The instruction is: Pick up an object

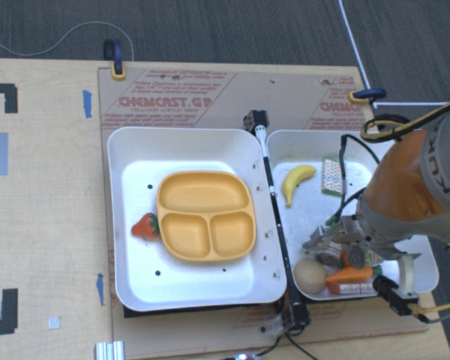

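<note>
Lowered into the right bin (427, 272), gripper (337, 247) poised over a cluster near the front wall: carrot (350, 274), round tan object (310, 275). Grip state impossible to tell. Banana (296, 180) lying apart toward the back; yellow divided tray (206, 216) and strawberry (145, 226) in the left bin (127, 201).

The scene is brightly and evenly lit from overhead, with soft, short shadows. The glossy floor of the left shallow white bin (135, 201) is nearly washed out, with a blown highlight around the yellow three-compartment plastic plate (206, 216), which casts only a faint shadow. The light plywood counter (45, 223) shows its grain clearly. Focus is fairly sharp in the centre, while the grey arm with its orange band (405, 190) looks slightly soft. Straight edges bow a little toward the frame's borders.
</note>
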Controlling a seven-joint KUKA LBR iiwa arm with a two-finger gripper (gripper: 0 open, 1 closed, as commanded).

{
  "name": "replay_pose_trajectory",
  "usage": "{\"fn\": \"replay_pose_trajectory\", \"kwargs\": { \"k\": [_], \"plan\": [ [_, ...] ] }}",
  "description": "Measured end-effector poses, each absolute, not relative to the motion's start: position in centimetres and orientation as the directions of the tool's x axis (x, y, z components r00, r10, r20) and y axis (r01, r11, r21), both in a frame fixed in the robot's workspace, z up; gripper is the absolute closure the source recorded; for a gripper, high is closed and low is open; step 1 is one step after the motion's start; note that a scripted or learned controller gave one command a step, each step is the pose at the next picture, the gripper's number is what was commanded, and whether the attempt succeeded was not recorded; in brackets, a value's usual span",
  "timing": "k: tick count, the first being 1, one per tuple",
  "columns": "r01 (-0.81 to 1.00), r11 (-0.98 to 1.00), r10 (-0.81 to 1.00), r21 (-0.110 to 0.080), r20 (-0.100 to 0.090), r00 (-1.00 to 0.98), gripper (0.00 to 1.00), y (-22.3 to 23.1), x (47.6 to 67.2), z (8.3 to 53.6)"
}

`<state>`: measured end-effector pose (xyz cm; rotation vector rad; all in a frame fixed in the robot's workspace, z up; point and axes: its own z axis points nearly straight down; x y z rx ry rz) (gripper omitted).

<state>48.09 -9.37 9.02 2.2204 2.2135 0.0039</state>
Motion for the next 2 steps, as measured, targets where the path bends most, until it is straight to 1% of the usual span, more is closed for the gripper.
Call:
{"fn": "replay_pose_trajectory", "kwargs": {
  "k": [1, 2],
  "plan": [
    [1.000, -0.007, 1.000, 0.018, -0.014, 0.007, 1.00, -9.8, 48.3, 10.1],
    [1.000, 0.002, 1.000, 0.002, 0.001, -0.002, 1.00, -1.1, 48.0, 18.5]
  ]
}}
